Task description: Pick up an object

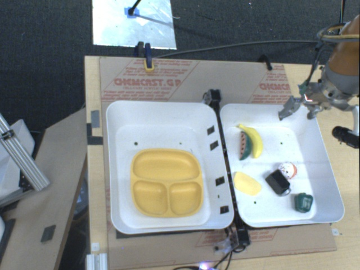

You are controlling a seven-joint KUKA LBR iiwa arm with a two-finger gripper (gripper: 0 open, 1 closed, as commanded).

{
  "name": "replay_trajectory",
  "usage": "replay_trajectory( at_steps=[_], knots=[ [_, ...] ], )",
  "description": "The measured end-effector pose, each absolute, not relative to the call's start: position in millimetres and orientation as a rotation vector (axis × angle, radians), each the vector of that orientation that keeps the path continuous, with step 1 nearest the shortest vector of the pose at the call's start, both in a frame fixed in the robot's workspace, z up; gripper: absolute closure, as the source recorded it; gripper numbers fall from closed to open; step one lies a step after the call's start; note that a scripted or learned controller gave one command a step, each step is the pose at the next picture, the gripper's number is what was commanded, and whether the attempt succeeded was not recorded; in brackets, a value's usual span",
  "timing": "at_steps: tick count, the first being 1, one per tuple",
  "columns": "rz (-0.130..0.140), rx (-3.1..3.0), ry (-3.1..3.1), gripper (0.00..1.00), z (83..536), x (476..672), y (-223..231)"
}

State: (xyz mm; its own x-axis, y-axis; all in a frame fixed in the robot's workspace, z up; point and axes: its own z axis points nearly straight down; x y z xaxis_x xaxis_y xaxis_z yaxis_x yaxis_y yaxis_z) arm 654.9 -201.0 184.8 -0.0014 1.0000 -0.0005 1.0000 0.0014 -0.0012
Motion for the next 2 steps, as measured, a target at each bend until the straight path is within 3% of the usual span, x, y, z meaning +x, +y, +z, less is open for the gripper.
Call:
replay_trajectory(
  at_steps=[2],
  knots=[
    [0.001, -2.216, -2.226, 0.00, 91.5, 654.8, -203.2]
  ],
)
